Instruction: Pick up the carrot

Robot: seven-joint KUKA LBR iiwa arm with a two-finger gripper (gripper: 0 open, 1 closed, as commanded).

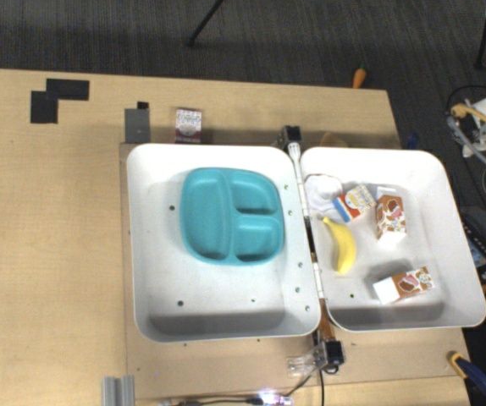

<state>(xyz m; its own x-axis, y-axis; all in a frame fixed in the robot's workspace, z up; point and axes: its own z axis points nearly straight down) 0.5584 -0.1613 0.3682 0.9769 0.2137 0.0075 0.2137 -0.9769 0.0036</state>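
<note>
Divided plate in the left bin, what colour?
Teal plate, plain, no pattern; seen clearly in the camera view.

No text, brand name or number can be read here. The three cartons in the right bin (pixel 446 227) carry printed faces, but only as colour: the small carton (pixel 358 201) near the bin's far edge shows blue, orange and white patches, while the upright carton (pixel 390 216) beside it and the carton lying flat (pixel 405 284) toward the near edge show brown-and-white patterns. The little box (pixel 189 123) standing on the worktop (pixel 48 252), just beyond the left bin's far edge, bears a speckled pattern too blurred to read.
</note>
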